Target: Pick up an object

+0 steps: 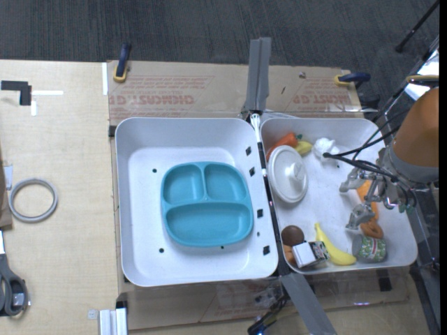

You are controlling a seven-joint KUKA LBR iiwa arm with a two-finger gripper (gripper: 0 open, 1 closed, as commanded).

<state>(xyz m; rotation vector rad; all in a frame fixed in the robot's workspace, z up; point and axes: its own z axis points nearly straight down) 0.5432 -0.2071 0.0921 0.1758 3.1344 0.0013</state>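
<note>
Basically we're mid-approach: right bin (391, 135) first, then the gripper (361, 201) low at its right side, fingers apart over an orange object (371, 210), nothing clamped. Next we'd need descent, then closing.

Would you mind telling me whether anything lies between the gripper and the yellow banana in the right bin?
Nothing visible does. The gripper hangs over the right white bin near its right side, and the yellow banana lies below-left of it with bare bin floor between them.
</note>
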